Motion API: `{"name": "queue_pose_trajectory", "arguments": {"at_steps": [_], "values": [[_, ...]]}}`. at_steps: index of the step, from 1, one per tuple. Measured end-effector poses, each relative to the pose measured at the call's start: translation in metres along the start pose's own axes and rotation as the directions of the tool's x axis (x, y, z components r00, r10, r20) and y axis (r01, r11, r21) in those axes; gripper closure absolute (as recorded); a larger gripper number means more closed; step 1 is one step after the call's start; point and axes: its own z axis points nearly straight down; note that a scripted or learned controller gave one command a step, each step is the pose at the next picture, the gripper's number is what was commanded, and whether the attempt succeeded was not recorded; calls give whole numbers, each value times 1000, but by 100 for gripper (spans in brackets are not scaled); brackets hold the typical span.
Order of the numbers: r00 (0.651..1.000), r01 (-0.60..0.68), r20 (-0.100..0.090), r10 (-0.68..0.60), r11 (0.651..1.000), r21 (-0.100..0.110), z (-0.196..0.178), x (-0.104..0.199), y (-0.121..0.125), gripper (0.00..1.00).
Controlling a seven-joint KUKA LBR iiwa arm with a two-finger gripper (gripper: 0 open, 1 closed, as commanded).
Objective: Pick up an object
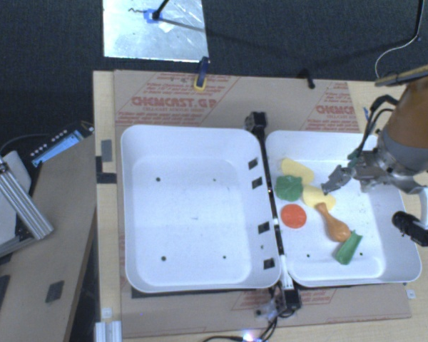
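Pincer (334, 182) low over right bin (396, 262), beside yellow pieces (297, 168); spread or pressed together, cannot tell. Green lump (289, 187), red disc (294, 216), orange drumstick (334, 226), green wedge (348, 249) lie near-left of it.

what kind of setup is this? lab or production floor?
Likely a research lab grasping rig: two white bins on a cardboard-covered bench, toy food such as a red disc, and a grey-and-orange arm.

The brown board (221, 91) beneath the bins bears red "CHEMCAST GP" print.
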Motion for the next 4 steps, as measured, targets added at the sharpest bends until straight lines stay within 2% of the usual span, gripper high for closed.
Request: {"name": "queue_pose_trajectory", "arguments": {"at_steps": [1,2,3,4], "values": [[1000,0,-5,0,1000,11,98,43,-46,0],[1000,4,0,-4,1000,-2,111,48,-4,0],[1000,2,-2,-2,1000,-7,98,49,-3,100],[1000,7,-1,-7,1000,-8,6,101,5,100]]}}
